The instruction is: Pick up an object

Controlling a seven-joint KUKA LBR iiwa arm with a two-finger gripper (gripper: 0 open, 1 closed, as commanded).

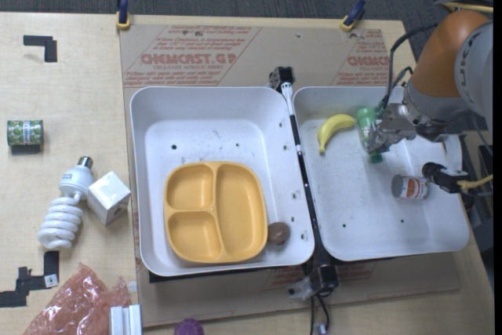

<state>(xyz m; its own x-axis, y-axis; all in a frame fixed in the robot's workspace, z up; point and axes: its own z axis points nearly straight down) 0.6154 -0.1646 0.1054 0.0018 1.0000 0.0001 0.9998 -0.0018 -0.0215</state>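
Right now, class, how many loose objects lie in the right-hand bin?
3: a banana near the bin's far left, a green bottle just right of it at the tool, and a small can toward the right side. The arm may hide more.

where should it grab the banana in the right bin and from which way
Probably across the middle of the banana, coming straight down from above. It lies flat on the floor of the right bin, curved, with bare floor on both long sides. The green object sits close to its upper right end, so the middle or lower left half looks safer.
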